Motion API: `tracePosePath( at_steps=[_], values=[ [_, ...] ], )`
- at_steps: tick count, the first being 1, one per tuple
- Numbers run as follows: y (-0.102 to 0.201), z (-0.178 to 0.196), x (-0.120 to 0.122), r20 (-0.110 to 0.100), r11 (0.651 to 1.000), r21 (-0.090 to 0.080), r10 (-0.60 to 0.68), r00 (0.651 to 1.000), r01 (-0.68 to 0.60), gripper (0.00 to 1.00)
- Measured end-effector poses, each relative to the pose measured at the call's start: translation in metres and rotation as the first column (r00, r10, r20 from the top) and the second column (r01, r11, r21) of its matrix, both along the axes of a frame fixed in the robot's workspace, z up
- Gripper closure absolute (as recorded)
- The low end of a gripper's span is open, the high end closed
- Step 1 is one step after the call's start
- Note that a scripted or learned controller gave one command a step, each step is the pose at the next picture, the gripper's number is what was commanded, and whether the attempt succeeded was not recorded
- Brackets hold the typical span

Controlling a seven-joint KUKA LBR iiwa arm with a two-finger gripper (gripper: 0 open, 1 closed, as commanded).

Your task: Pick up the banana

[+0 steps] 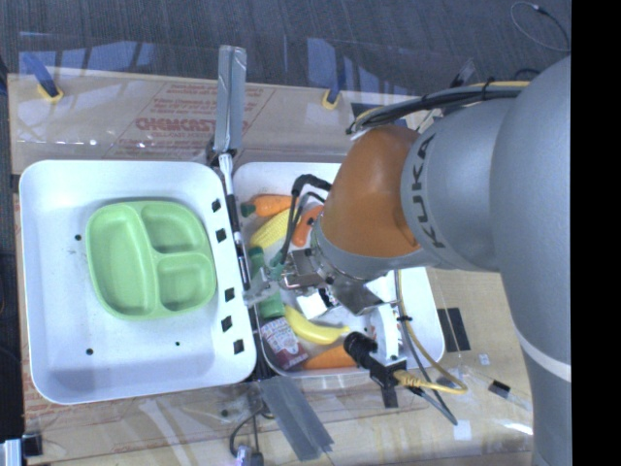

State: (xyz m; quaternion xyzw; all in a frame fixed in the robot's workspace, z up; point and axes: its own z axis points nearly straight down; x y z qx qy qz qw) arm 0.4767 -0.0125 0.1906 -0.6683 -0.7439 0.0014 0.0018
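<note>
The banana (316, 331), yellow and curved, lies near the front of the right bin (427, 330), partly under the arm. The gripper (303, 289) is low inside this bin, just above and behind the banana, and the orange wrist band (374, 202) and grey arm cover most of it. From this view I cannot make out whether anything is in its grasp.
Around the banana lie an orange carrot (332, 358), a small ketchup bottle (278, 338), a green bottle (256, 258), another yellow item (272, 229) and an orange piece (271, 204). The left bin (49, 260) holds a green divided plate (152, 257). A grey divider (231, 95) stands between the bins.
</note>
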Motion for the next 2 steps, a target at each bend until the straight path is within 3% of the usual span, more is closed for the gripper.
tracePosePath(
  at_steps=[1, 2],
  values=[
    [-0.0296, -0.0004, -0.0003, 0.001, 1.000, 0.000, 0.020, 1.000, -0.020, 0.00],
    [-0.0296, -0.0004, -0.0002, 0.002, 1.000, -0.001, 0.021, 1.000, -0.021, 0.00]
  ],
)
